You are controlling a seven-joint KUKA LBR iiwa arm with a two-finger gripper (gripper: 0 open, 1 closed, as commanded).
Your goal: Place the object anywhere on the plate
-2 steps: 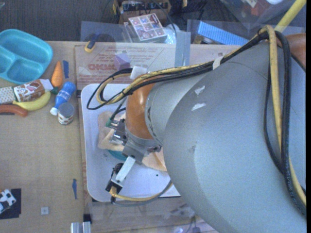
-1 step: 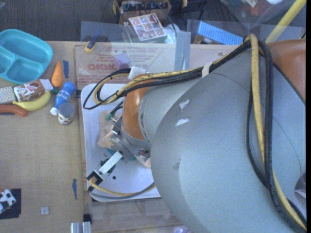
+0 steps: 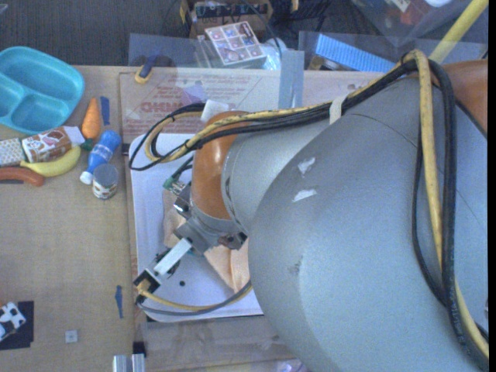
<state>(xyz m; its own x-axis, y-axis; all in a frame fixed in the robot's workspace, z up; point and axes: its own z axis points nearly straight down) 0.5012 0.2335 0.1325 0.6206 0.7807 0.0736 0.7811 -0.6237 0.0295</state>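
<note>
The gripper [image 3: 211, 237] sits low in the white bin [image 3: 147, 200], mostly hidden by the arm; how far open it is cannot be told. The orange-tan object [image 3: 232, 268] lies just beside it. It looks light and possibly soft, so grasp it across its narrow width.

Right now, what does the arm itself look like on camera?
The arm is a bulky, rounded grey shell with an orange band above the wrist. Yellow and black cables run along it and loop beside the wrist.
</note>
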